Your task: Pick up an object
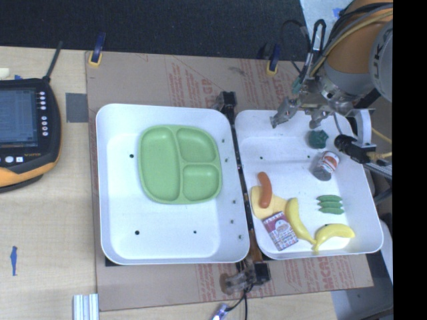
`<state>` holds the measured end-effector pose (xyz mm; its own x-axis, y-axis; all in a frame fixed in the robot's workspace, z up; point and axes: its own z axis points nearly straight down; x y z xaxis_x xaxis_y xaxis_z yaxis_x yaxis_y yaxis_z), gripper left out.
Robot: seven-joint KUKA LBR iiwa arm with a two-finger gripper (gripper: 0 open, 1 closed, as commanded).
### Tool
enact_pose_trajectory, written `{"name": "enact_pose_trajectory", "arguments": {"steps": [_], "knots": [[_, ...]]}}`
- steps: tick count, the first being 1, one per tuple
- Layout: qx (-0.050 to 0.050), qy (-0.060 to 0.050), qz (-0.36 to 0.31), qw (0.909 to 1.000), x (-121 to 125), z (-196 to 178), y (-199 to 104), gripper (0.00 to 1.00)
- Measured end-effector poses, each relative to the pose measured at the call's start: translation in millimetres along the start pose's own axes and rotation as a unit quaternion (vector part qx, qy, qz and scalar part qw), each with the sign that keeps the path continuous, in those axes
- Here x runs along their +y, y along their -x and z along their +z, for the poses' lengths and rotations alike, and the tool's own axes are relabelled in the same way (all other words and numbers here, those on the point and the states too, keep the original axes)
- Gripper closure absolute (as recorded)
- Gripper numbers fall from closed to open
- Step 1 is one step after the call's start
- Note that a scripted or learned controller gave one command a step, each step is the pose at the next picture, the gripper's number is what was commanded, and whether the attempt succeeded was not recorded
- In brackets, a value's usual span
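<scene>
Two white bins (113, 179); one green plate (179, 163) at nine o'clock; at three o'clock lay perhaps seven small items (298, 215), two of them bananas.

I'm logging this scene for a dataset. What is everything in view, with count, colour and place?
bins: 2, white, side by side on the bench
divided plate: 1, green, in the left bin
hot dog: 1, red-brown, near the right bin's left wall
bananas: 2, yellow, front of the right bin
small packet: 1, red and white, right bin, beside the hot dog's front
pea pods: 1 bunch, green, right side of the right bin
can: 1, silver with red, right bin, lying down
teal object: 1, right bin, back
teach pendant: 1, black and orange, left of the bins
clamps: 2, blue-handled, back edge
gripper: 1, grey, above the right bin's back
</scene>
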<state>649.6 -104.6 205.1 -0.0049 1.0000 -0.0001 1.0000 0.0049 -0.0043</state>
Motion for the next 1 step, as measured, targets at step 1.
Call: {"name": "enact_pose_trajectory", "arguments": {"steps": [1], "knots": [[0.0, 0.001, 0.002, 1.0, 6.2, 6.9, 61.9, 0.0]]}}
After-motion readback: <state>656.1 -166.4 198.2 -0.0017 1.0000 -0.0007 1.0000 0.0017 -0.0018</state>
